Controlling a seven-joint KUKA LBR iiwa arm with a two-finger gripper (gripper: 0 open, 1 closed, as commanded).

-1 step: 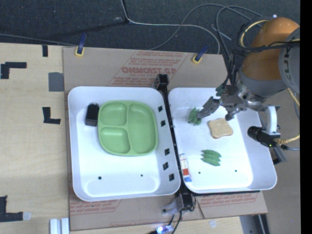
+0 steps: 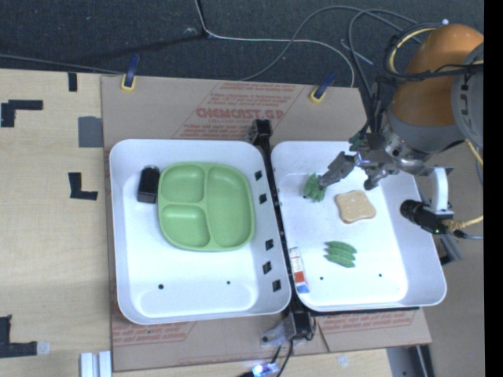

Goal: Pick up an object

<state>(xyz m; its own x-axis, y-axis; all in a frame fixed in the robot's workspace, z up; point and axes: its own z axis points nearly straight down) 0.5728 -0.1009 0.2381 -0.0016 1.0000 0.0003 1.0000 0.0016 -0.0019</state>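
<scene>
The grey arm with its orange band is reaching in from the right and hanging over the right bin. Its tool is hovering above the upper part of that bin, with one dark finger slanting down and left toward a small green leafy piece; the tip is sitting just beside that piece, and whether it is touching cannot be told. The other finger is pointing down well apart from the first, so the tool is looking spread, with nothing between its fingers. A tan slice of toast is lying flat just below the tool, near the middle of the right bin. A green pea pod is lying lower in the same bin, apart from the toast. In the left bin, a pale green divided plate is resting flat, and a small black block is sitting just beside its left edge. Both bins are sitting side by side on the table.
</scene>
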